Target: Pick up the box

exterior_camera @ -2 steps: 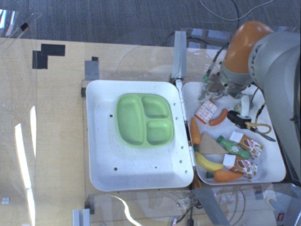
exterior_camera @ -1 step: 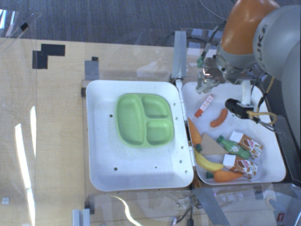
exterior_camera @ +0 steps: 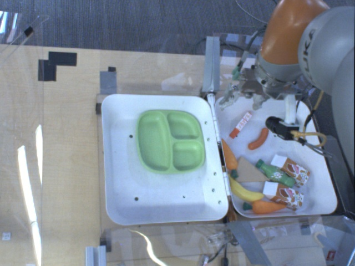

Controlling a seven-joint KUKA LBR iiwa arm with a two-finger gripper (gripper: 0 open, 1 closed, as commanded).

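Note:
Two small patterned boxes lie in the right bin [exterior_camera: 327, 201]: one white and brown box [exterior_camera: 292, 171] near the right wall, and a second similar box [exterior_camera: 285, 194] just in front of it. My gripper [exterior_camera: 242, 100] hangs over the far left corner of that bin, well behind the boxes. It is open, with nothing between its fingers. A small white and red tube [exterior_camera: 241, 124] lies just below it.
Around the boxes lie a green bottle [exterior_camera: 275, 172], a brown card piece [exterior_camera: 249, 172], a banana [exterior_camera: 244, 190], a carrot [exterior_camera: 267, 206], a red sausage [exterior_camera: 258, 139] and an orange item [exterior_camera: 228, 157]. The left bin [exterior_camera: 119, 204] holds a green divided plate [exterior_camera: 169, 141].

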